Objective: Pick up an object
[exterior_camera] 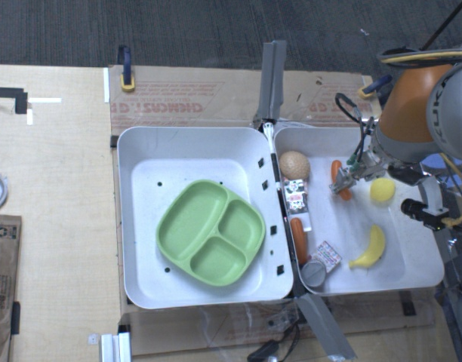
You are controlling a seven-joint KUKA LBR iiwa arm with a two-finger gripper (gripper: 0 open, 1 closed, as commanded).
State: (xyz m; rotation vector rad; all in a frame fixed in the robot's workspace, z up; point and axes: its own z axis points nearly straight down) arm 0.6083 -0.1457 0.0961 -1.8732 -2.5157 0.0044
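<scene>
The right bin (412,277) holds several small objects. My gripper (343,187) hangs low over the bin's back middle, reaching in from the right. Right at its tip lies a thin orange carrot-like piece (336,172); whether they touch is unclear. A yellow lemon (382,191) sits just right of the gripper. A banana (371,247) lies nearer the front. A brown round object (294,164) rests at the back left corner. Along the left wall are a printed packet (294,196), an orange sausage (298,238), a grey can (314,274) and a small patterned packet (328,256).
The left bin (137,202) contains a green divided plate (210,232). A grey divider post (273,81) rises between the bins at the back. The arm's orange band (412,104) and cables hang over the right bin's back right corner.
</scene>
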